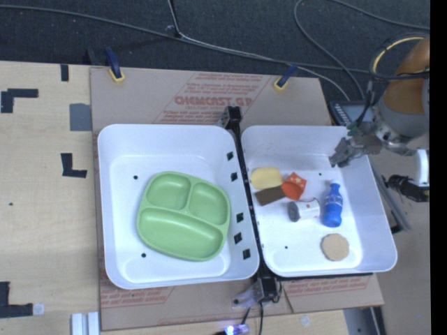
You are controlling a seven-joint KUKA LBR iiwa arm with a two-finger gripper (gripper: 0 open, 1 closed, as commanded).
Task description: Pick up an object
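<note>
Swing the gripper (340, 156), finger state impossible to tell, left from the right bin's (370, 257) far rim, then down over the blue bottle (332, 205).

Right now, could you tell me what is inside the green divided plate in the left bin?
The green divided plate lies in the left bin; its three compartments show only bare green surface, with nothing resting in them. The bin floor beneath the plate is covered, so anything there cannot be seen.

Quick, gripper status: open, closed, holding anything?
Gripper: open or closed cannot be told; it sits above the right bin's far right edge, nothing seen in it.
</note>
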